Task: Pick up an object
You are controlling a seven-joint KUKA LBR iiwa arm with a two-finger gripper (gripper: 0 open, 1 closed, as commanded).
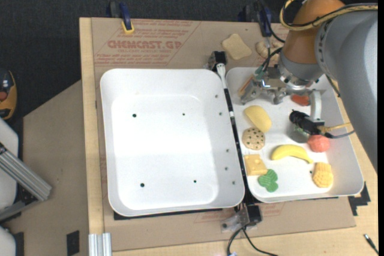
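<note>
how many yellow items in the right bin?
3 in plain sight: a lemon-like piece near the divider, a banana mid-bin, a corn-like piece at the front right corner. The arm may hide more.

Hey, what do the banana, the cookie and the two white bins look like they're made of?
Banana: likely molded plastic toy, with a uniform yellow, smooth, slightly glossy surface.
Cookie: probably plastic or foam play food, with a matte tan face and dark chips; which one is unclear.
White bins: seemingly thin formed plastic, with rounded corners, raised rims and a soft sheen.
</note>
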